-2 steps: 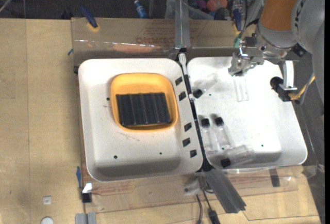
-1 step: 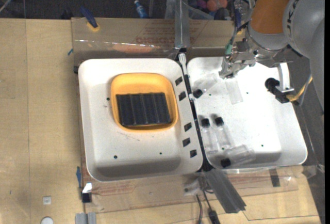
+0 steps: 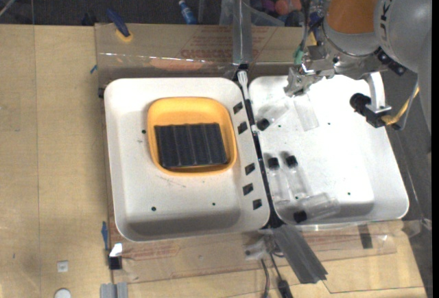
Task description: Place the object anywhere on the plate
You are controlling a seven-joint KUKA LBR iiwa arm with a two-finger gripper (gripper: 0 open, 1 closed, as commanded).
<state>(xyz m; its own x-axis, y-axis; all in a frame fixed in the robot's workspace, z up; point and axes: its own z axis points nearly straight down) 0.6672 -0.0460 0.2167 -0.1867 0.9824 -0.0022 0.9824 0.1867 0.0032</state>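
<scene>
Left bin point(image 3: 123, 207): yellow plate point(image 3: 156, 115) already carrying a dark ridged object point(image 3: 190, 145), so you may judge placement done. Right bin point(image 3: 357, 173): clear small items. Hand point(image 3: 302, 78): above right bin's far edge; you cannot tell its state.

Part of the black KUKA lettering shows on the grey arm point(image 3: 411, 8) at the far right; nothing else can be read.
</scene>
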